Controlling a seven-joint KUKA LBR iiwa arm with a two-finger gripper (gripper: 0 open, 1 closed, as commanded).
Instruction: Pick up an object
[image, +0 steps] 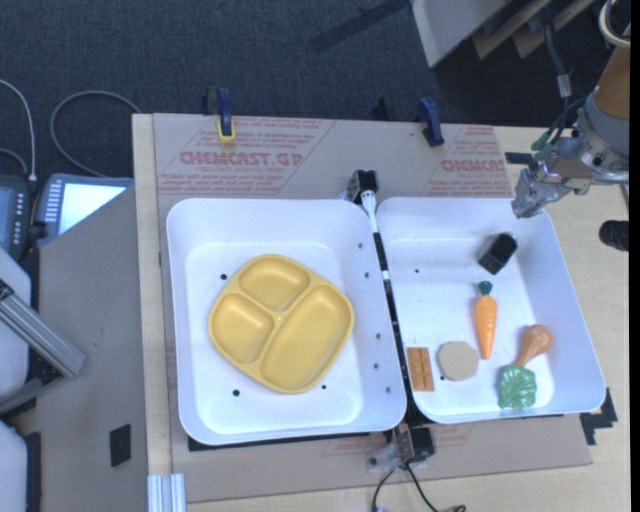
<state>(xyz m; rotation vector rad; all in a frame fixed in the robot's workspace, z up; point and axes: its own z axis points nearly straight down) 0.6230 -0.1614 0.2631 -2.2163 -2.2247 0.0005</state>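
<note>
The right bin (440, 225) holds a black block (497, 252), an orange carrot (486, 318), a tan drumstick-shaped piece (533, 344), a green leafy piece (517, 387), a round beige disc (459, 360) and a brown cracker (420, 368). My gripper (531, 197) hangs over the bin's far right corner, above and to the right of the black block. Nothing shows between its fingers.
The left bin (190, 300) carries a yellow divided plate (282, 321). A black divider strip (379, 262) runs between the bins. Blue clamps (429, 120) and a yellow-tipped clamp (226, 118) hold the cardboard at the back edge.
</note>
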